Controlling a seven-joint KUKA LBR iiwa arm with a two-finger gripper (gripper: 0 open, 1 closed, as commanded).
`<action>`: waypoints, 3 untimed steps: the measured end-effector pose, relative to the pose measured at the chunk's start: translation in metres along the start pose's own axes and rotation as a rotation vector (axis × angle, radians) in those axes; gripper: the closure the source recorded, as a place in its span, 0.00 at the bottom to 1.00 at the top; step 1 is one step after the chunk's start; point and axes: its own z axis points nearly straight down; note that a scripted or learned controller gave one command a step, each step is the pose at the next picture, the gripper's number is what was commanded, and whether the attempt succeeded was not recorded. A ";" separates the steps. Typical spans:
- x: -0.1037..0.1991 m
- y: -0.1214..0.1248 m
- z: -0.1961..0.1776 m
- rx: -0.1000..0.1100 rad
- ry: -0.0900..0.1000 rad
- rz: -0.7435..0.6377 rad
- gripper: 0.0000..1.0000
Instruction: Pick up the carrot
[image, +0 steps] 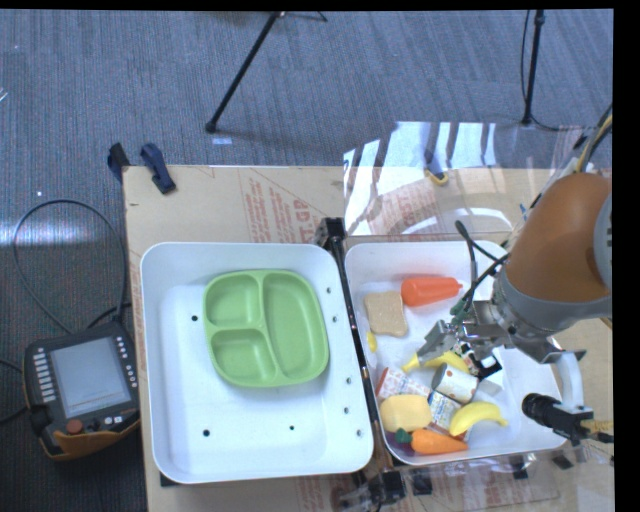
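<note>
The grey arm (560, 260) with its orange band is reaching in from the right and hanging over the right bin (372, 262), its gripper (452, 343) sitting low above the middle of the clutter there. Whether the fingers are spread or clenched cannot be told, since the wrist and cables are covering them, and nothing can be seen held. The carrot (431, 290), orange with a blunt end, is lying on its side near the back of the right bin, apart from the gripper and just beside a slice of toast (385, 313) to its left. A second orange carrot-like piece with a green tip (432, 441) is resting at the front edge of the same bin, touching a yellow lemon-shaped toy (405, 411) and lying just beside a banana (477, 416). A small can (453, 381) and a printed carton (398, 383) are crowding the space between them, directly below the gripper. In the left bin (170, 380) a green divided plate (266, 326) is lying flat. Both bins are sitting on a brown surface (240, 205), and a teach pendant (82, 382) is lying on the carpeted floor to the left.
</note>
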 end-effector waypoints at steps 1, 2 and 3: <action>0.007 -0.022 0.094 -0.006 -0.001 -0.242 0.00; 0.007 -0.024 0.087 0.003 0.003 -0.235 1.00; 0.007 -0.024 0.087 0.003 0.003 -0.235 0.00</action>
